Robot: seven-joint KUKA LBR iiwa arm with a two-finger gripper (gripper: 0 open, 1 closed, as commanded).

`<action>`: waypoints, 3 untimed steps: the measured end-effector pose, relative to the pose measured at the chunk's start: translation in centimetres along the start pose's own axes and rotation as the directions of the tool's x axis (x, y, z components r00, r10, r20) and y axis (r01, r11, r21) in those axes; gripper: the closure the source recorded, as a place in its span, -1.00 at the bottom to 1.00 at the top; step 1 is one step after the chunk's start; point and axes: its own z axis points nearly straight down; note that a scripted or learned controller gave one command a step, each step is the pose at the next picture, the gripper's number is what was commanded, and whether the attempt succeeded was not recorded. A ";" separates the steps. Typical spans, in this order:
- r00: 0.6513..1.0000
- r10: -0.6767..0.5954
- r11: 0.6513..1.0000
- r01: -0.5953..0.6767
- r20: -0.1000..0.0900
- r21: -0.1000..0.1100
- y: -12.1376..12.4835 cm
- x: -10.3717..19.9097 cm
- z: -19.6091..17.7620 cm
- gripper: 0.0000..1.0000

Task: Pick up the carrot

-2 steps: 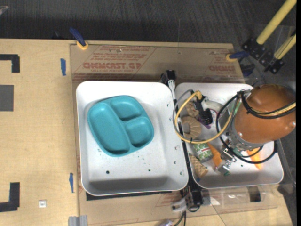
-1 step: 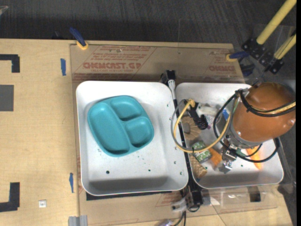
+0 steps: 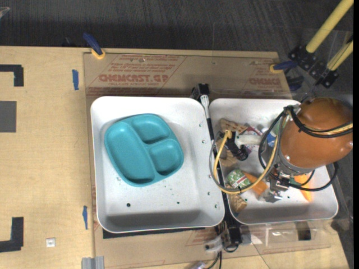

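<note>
1. Claw (image 3: 274, 193) low in the right bin (image 3: 325, 209), under the orange band (image 3: 314, 132) of the arm; cannot tell whether open or closed, tip too small and half hidden by the wrist.
2. Just left of the claw, touching or nearly touching it: an orange piece, the carrot (image 3: 259, 188), lying on the bin floor. Not seen clamped in the claw.
3. Another orange scrap (image 3: 305, 194) just right of the claw, partly under the arm; cannot tell what.
4. Left of the carrot, a small green thing (image 3: 238, 179) with a pale patch, near the bin's left wall.
5. Above these, a jumble of small objects (image 3: 241, 134), too cluttered to name.
6. Yellow and black cables (image 3: 217, 161) looping from the wrist across the bin's left side.
7. Farther left, the left bin (image 3: 112, 206), holding a teal divided tray (image 3: 143, 148) with three compartments, tilted a little.
8. Both bins side by side on a cardboard sheet (image 3: 140, 74) over a wooden bench (image 3: 45, 150).
</note>
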 end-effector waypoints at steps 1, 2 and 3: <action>1.000 0.002 1.000 -0.002 -0.006 -0.003 0.3 0.3 0.1 -1.00; 0.969 0.246 0.969 -0.246 -0.006 -0.013 -0.7 1.2 0.1 -1.00; 0.840 0.543 0.840 -0.543 -0.002 -0.003 1.8 1.9 0.2 -1.00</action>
